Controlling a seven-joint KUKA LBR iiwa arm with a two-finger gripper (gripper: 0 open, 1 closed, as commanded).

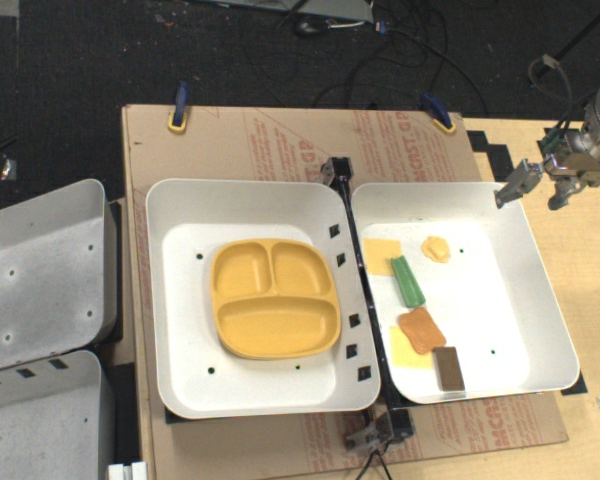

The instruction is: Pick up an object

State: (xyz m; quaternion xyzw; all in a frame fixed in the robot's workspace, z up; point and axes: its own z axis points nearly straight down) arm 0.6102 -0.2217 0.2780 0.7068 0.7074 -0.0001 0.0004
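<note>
From the camera above the bench, the grey two-finger gripper (538, 190) hangs at the right edge, above the upper right corner of the right white bin (500, 268). Its two fingers (514, 185) are spread wide, with nothing between them and touching nothing.

In that bin's left half lie a green oblong block (408, 281), long axis running from upper left to lower right, a small orange lump (436, 249), an orange-brown flat piece (421, 329), a dark brown rectangular block (448, 368) and two pale yellow flat squares (381, 255).

The left white bin (170, 298) holds a yellow plastic divided tray (276, 299).
</note>
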